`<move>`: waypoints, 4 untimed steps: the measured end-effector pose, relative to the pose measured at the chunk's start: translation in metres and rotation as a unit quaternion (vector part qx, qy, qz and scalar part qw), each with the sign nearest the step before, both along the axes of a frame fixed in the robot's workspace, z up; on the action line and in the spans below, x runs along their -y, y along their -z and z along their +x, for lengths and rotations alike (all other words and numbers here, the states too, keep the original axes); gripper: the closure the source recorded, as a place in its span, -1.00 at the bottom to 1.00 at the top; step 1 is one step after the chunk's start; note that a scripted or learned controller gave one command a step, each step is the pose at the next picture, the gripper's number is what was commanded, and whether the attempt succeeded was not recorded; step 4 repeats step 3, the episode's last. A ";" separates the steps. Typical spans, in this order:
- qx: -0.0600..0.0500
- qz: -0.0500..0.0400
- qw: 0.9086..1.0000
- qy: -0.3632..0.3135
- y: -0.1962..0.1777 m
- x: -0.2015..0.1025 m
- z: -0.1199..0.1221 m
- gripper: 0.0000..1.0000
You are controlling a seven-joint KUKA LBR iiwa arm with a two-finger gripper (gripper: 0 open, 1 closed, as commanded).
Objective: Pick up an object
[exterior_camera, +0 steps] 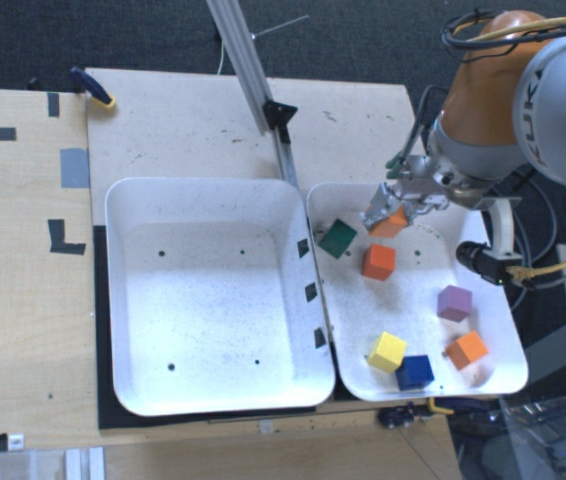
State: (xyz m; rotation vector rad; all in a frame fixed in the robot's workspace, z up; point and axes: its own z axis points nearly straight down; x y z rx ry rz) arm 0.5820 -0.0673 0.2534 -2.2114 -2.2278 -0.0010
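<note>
My gripper (391, 211) hangs over the far part of the right bin (493, 368), reaching in from the right. An orange block (390, 225) sits between its fingertips, and the fingers are shut on it. Just below it a red-orange cube (379, 261) lies on the bin floor. A green cube (338, 238) rests to the left, near the bin's left wall. Further forward lie a purple cube (454, 302), an orange cube (467, 348), a yellow cube (387, 351) and a blue cube (415, 371).
The left bin (123, 218) stands beside the right one, their rims touching in the middle. A slanted metal rail (248, 58) runs from the top down to the bins' junction. Cables (508, 263) hang off the arm at the right.
</note>
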 end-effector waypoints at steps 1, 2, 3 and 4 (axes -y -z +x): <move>-0.001 -0.001 1.000 0.001 0.007 -0.042 0.011 1.00; 0.000 -0.001 1.000 0.001 0.014 -0.092 0.037 1.00; 0.000 0.000 1.000 0.000 0.008 -0.150 0.053 1.00; 0.000 0.000 1.000 0.000 0.008 -0.150 0.053 1.00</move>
